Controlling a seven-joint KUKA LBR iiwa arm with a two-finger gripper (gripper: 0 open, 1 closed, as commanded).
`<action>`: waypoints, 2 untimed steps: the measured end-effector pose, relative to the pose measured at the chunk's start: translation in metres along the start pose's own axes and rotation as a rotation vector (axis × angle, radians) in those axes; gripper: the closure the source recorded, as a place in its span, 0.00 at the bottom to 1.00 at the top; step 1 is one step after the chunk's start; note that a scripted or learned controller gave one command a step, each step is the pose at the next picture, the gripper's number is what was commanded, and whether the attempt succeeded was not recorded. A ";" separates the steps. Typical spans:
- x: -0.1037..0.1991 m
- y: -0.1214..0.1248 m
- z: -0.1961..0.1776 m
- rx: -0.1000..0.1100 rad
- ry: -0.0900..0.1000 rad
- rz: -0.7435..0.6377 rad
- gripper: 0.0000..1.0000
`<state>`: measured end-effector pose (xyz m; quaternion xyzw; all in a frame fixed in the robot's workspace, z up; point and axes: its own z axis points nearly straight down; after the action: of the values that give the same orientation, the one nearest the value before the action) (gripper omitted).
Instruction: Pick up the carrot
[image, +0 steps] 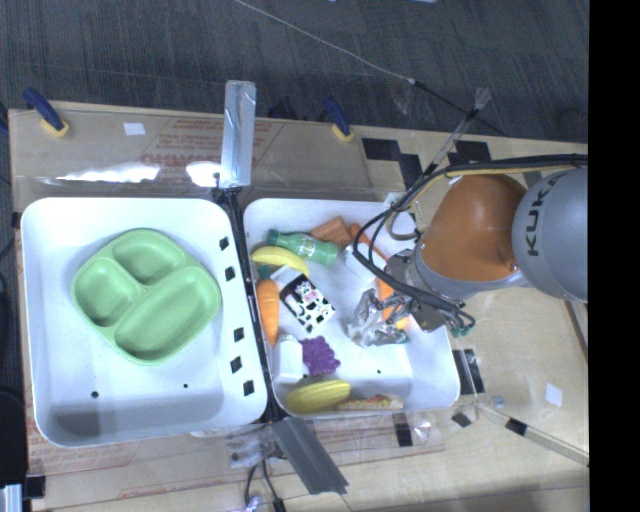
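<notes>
The carrot (268, 310) is an orange tapered piece lying lengthwise along the left wall of the right bin (430, 370), between a banana and a small white item. My gripper (374, 322) hangs low over the right part of the same bin, well to the right of the carrot and apart from it. Its metal fingers point down-left near an orange item (388, 292) that is partly hidden under the wrist. I cannot make out how the fingers stand.
The right bin also holds a green bottle (300, 246), a banana (278, 259), a black-and-white cube (308, 304), purple grapes (320, 354), a corn cob (318, 395) and an orange wedge (334, 233). A green divided plate (146, 292) sits in the left bin (60, 400).
</notes>
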<state>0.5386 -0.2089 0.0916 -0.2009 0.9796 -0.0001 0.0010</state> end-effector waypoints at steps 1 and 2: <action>-0.020 0.059 -0.054 0.001 -0.004 -0.103 1.00; 0.018 0.087 -0.066 -0.002 0.003 -0.289 1.00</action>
<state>0.4875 -0.1362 0.1578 -0.3398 0.9405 0.0007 -0.0007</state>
